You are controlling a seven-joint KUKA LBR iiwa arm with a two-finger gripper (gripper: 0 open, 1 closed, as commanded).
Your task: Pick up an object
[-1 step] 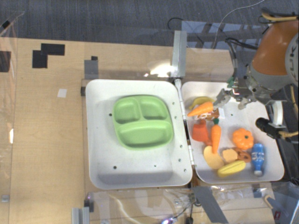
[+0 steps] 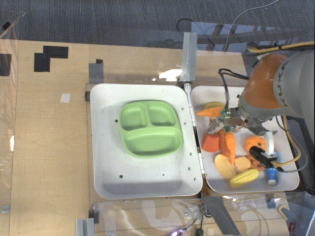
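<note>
While the gripper (image 2: pixel 222 124) hangs low over the toy food, nothing is lifted yet.
Whether it is open cannot be told. An orange carrot (image 2: pixel 227 144) lies just beneath it; the green divided plate (image 2: pixel 149 128) sits well left.

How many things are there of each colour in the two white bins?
Green: 1, the divided plate in the left bin.
Orange: 4, a carrot, a cup, a second carrot and a round fruit.
Yellow: 3, a banana and two pale pieces.
Total: 8, though the gripper hides some of the right bin.
</note>
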